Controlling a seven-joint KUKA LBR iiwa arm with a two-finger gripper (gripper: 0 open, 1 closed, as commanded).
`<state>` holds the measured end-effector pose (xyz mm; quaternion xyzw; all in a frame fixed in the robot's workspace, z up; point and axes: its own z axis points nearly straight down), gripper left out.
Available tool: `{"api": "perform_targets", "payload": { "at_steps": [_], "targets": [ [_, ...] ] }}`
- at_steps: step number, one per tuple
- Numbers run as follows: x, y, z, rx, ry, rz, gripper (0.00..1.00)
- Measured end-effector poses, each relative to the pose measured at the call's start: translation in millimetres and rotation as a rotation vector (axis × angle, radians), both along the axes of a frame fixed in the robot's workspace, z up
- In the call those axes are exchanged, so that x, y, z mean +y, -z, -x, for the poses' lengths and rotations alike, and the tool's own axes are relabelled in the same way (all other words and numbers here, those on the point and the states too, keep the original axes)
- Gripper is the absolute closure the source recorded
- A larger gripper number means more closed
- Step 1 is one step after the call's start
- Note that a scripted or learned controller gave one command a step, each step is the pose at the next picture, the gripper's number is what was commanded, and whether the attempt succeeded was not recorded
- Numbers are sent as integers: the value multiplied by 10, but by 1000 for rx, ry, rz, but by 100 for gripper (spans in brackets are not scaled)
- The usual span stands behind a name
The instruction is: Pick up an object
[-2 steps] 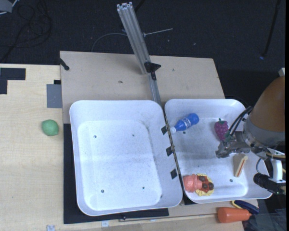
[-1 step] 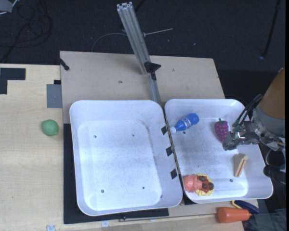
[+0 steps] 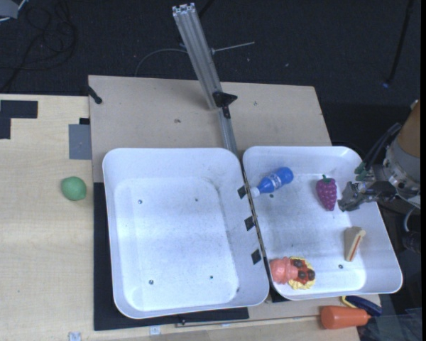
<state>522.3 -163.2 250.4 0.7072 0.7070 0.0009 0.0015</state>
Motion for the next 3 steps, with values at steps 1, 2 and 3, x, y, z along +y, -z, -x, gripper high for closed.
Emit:
{"api": "perform_targets", "payload": {
  "at_steps": [1,2,3],
  "targets": [
    [535,-52,-225,3,-5,-1,100],
    [941,53,-390,5,-3,-1,100],
    [1503,4,-549,3,-4,-2,100]
  ]
}}
